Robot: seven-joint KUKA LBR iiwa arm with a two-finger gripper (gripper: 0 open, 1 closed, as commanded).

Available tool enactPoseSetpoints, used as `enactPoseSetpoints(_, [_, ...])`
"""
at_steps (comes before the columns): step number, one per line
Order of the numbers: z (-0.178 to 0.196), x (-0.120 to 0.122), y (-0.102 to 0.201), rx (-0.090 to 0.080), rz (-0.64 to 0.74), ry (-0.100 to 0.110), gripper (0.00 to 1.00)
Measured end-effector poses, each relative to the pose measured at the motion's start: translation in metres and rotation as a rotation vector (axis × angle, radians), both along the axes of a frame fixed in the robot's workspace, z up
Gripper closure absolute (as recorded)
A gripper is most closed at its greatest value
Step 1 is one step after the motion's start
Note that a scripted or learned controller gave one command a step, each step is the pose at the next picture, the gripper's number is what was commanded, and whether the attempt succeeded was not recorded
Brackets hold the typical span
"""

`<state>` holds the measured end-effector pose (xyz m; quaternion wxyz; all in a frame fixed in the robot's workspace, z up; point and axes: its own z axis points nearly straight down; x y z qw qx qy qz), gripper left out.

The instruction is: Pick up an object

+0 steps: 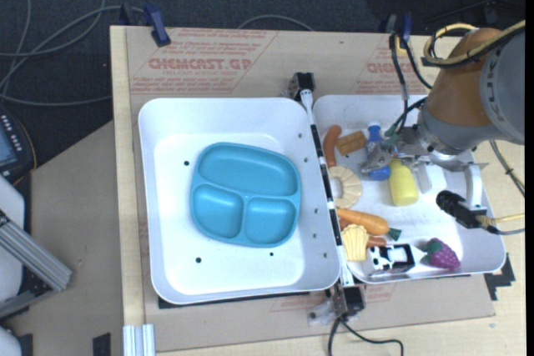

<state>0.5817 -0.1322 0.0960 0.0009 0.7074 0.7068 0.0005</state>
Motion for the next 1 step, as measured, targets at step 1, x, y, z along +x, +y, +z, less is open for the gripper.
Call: enactPoseSetpoints(1, [0.0945, -0.0129, 0.0953, 0.004, 0.011, -0.007, 1.0])
